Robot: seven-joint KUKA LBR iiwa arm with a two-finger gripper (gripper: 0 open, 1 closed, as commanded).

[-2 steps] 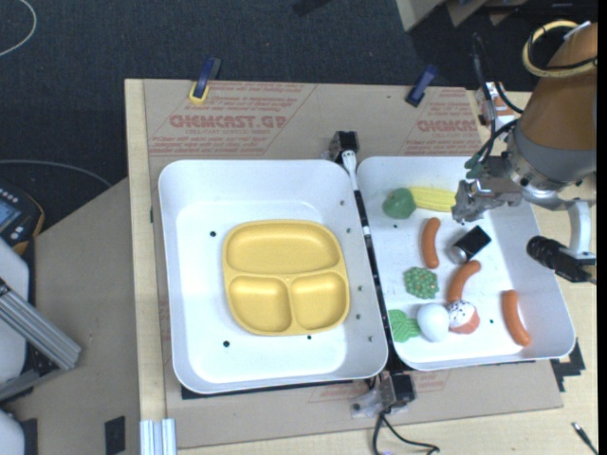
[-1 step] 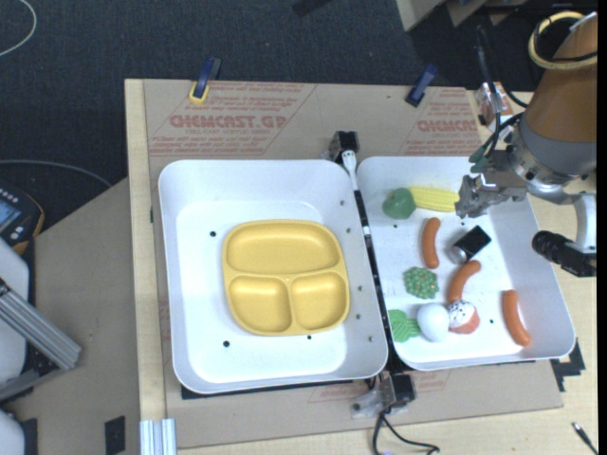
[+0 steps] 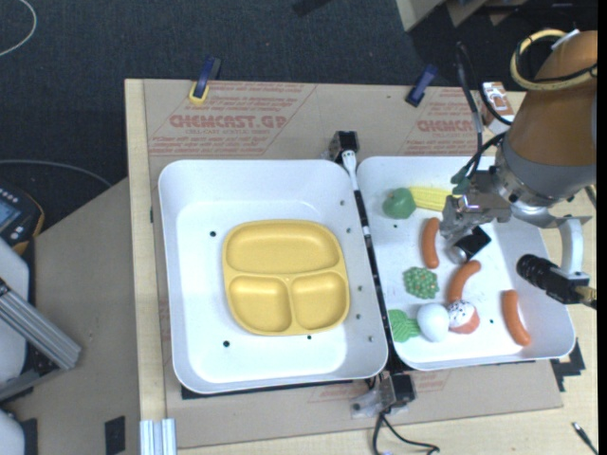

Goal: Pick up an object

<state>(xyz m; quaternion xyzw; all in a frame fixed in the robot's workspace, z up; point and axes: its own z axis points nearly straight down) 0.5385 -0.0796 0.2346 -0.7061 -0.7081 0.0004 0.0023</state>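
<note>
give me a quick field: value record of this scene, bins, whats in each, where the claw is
left bin: holds a yellow divided plate
right bin: holds toy food
toy food: green pepper, corn, three sausages, broccoli, white egg, green leafy piece, red and white piece
arm: reaches in from the right over the right bin
claw: low over the right bin's upper half, between two sausages
grasp: cannot tell

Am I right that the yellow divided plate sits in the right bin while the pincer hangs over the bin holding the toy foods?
Not quite: the yellow divided plate sits in the left bin, as the camera view shows. The rest holds: the pincer hangs over the right bin, the one holding the toy foods.
</note>
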